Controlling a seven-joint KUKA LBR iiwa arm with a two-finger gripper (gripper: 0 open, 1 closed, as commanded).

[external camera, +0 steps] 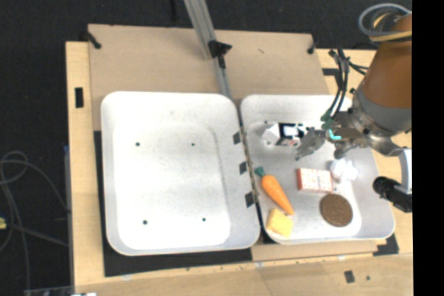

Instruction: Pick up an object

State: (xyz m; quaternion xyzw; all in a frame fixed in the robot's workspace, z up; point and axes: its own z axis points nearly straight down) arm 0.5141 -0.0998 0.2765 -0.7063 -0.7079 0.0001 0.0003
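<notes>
The two bins [166, 107] are seen as smooth white plastic, slightly speckled. The desk [194, 59] is made of matt brown board. A carrot [276, 193] looks glossy orange, and a brown disc [336, 210] appears rough.

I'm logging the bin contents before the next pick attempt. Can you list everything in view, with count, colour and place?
left bin: 1, white, left half of the bench
right bin: 1, white, right half of the bench, holds all the loose items
carrot: 1, orange with a green tip, near the right bin's left wall
yellow block: 1, yellow, front left of the right bin, just below the carrot
small box: 1, white and red, middle of the right bin
brown disc: 1, brown, front of the right bin
blue and white item: 1, back of the right bin, too blurred to identify
white item: 1, right of the small box, too small to identify
arm: 1, grey and orange, over the right bin's right side
gripper: 1, dark, above the back of the right bin
</notes>
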